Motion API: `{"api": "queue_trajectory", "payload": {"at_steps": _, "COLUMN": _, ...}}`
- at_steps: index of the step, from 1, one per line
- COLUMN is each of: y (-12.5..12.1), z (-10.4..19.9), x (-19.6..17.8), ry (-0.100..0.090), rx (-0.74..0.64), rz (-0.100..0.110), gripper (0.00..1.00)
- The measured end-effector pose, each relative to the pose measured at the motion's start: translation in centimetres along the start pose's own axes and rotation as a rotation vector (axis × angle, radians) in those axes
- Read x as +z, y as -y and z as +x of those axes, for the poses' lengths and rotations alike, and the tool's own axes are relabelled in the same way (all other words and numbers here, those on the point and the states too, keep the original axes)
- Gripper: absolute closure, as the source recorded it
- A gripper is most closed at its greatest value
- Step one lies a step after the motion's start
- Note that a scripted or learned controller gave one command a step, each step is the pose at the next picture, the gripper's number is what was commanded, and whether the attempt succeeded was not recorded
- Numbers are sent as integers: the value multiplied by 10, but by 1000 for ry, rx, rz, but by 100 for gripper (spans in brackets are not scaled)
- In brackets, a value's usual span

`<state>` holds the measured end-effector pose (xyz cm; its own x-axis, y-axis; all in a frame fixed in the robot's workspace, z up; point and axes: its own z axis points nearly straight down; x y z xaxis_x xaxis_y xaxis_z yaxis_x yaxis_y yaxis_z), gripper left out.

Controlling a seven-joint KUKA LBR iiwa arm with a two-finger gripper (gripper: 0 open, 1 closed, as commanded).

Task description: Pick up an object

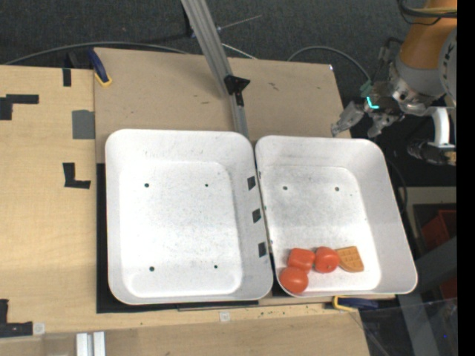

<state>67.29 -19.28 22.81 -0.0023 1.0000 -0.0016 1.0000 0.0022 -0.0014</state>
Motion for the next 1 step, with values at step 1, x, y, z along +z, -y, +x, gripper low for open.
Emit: {"api": "queue_trajectory", "payload": {"at_steps": 1, "y": 4, "z": -4, "x": 45, "ry": -1, "rx": 1, "rz": 4, "gripper": 0}}
